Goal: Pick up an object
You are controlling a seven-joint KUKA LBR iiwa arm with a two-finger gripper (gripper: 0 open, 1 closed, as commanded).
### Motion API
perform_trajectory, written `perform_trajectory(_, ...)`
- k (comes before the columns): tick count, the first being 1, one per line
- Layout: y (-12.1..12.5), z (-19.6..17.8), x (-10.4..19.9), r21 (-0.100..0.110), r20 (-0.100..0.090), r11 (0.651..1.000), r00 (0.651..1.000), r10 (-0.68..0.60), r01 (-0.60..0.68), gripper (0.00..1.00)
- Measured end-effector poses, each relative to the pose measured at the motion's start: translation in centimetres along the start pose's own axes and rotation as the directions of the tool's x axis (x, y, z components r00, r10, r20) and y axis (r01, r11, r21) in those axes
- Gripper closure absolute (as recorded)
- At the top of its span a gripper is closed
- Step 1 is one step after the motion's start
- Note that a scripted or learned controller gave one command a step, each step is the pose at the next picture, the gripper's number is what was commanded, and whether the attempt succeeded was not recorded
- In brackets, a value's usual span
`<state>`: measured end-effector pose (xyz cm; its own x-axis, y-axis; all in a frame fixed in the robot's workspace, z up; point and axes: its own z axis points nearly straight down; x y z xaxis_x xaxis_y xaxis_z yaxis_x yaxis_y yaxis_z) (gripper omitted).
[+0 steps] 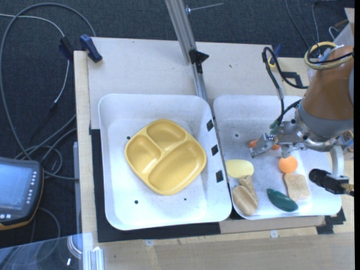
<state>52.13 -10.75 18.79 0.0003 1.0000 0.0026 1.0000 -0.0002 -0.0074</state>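
Yellow divided tray (165, 156) in the left bin (112, 108), blue clamp (90, 47) on bench corner, perhaps a tablet (17, 190) alongside

Bright even light; soft shadows; mild blur

Pale wooden bench (140, 58) with two white bins (112, 117) (236, 108) side by side.

Yellow plate (165, 156), orange ball (288, 164), white bins (112, 167)
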Motion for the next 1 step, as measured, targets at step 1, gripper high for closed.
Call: perform_trajectory(1,-0.08,6.34,-0.18,0.002,0.000,1.000,1.000,0.000,0.000,0.00)
